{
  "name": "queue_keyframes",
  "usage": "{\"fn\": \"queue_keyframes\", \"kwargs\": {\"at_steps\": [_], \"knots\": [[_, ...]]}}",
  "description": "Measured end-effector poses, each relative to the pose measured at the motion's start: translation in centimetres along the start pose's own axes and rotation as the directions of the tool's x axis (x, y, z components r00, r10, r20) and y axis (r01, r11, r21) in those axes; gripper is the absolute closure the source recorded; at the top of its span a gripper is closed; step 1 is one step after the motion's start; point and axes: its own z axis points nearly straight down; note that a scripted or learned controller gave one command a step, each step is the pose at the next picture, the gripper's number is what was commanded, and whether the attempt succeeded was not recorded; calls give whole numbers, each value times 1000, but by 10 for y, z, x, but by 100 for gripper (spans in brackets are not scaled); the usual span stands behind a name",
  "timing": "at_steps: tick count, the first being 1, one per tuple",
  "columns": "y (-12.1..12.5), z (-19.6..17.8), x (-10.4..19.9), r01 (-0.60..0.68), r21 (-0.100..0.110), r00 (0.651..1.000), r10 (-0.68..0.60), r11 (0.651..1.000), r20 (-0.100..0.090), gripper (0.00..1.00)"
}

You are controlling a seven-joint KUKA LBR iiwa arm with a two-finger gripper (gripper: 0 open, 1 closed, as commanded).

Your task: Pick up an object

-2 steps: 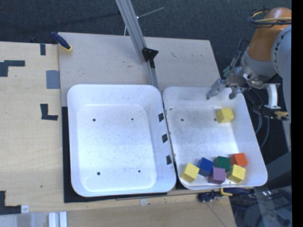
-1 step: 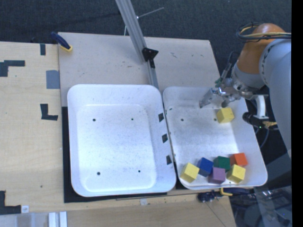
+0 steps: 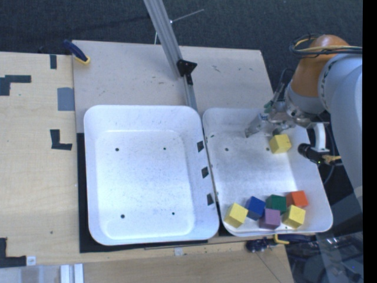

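Hovering beside a yellow cube (image 3: 280,143) (matte, blocky), the metal fingers (image 3: 257,127): spread or pressed, unclear.

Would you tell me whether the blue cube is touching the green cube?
Touching. The camera view shows the blue cube pressed against the green cube, no bin floor visible between them.

The grey arm enters from the right edge of the frame, its orange band at the upper right. The wrist angles down-left, ending in the gripper (image 3: 263,124) at right of centre.
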Motion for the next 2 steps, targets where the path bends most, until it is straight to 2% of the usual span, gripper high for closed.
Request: {"fn": "queue_keyframes", "kwargs": {"at_steps": [1, 2], "knots": [[1, -12, 1, 1, -2, 1000, -1, 1000, 1, 100], [3, -55, -2, -1, -7, 1000, 1, 1000, 0, 100]]}}
